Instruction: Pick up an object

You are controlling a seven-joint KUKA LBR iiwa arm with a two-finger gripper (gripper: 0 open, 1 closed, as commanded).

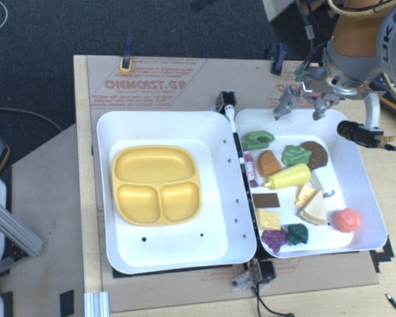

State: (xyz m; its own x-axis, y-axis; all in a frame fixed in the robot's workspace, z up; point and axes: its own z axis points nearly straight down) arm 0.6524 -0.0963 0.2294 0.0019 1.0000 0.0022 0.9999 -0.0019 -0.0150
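Camera view | gripper [301,106] hung with fingers apart, nothing between them | toy food [292,176] lay below it in the right bin [364,170], untouched | you had no pick yet: descend, close, lift all remained

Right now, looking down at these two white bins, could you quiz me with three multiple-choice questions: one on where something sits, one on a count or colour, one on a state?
1. Where is the yellow tray?
A. left bin
B. right bin
C. on the cardboard

2. How many compartments does the tray have?
A. two
B. three
C. five

3. What is the gripper doing?
A. holding the pink ball
B. resting in the tray
C. open, holding nothing, over the right bin's far rim

Answers:
1. A, it lies in the left bin.
2. B, one long and two smaller.
3. C, its fingers are spread; the pink ball lies in the right bin.
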